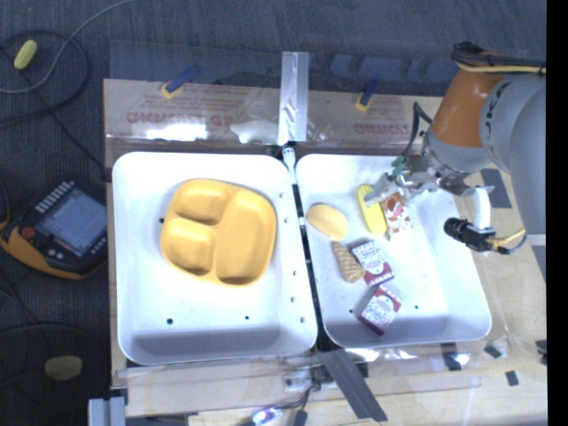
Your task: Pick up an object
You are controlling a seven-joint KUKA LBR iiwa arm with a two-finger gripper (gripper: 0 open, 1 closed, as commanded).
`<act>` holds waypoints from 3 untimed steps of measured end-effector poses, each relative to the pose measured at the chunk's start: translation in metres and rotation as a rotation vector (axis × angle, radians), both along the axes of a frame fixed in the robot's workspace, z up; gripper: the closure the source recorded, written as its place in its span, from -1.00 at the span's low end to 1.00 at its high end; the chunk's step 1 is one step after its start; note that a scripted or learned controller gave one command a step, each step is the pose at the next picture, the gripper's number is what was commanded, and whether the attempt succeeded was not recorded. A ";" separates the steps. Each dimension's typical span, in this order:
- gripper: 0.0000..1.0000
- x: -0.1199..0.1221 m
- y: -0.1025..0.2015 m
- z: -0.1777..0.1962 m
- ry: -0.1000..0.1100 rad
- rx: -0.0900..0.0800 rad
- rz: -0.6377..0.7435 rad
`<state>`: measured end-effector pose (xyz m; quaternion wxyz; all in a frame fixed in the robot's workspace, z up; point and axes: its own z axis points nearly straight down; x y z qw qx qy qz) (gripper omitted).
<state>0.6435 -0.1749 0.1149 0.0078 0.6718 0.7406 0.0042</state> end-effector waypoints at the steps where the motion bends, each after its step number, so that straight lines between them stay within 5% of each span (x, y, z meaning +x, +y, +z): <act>1: 1.00 0.018 0.040 0.092 0.018 0.000 0.189; 2: 1.00 0.025 0.012 0.072 0.019 -0.001 0.224; 3: 1.00 -0.007 0.029 0.036 0.020 0.001 0.249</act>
